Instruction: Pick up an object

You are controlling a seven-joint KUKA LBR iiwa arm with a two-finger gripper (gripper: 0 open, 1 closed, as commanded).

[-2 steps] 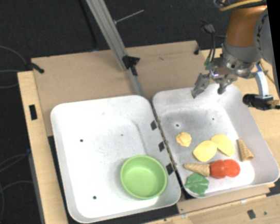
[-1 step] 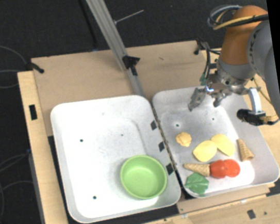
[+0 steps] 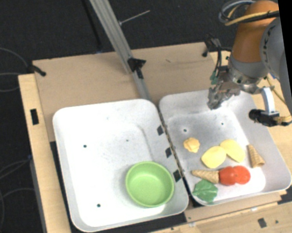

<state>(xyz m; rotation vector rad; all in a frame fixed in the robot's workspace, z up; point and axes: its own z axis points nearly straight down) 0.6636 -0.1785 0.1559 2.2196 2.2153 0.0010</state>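
Observation:
My gripper hangs over the far edge of the right bin, with the arm coming in from the upper right. Nothing shows between its fingers. Well in front of it, in the near half of that bin, lie a small yellow lump, two yellow pieces, a red tomato-like object, a green piece, an orange cone and a tan cone. All of them lie apart from the gripper.
A green bowl sits in the left bin, near its front right corner. A grey metal pole rises behind the bins, between them. A black fitting sits at the right bin's right rim.

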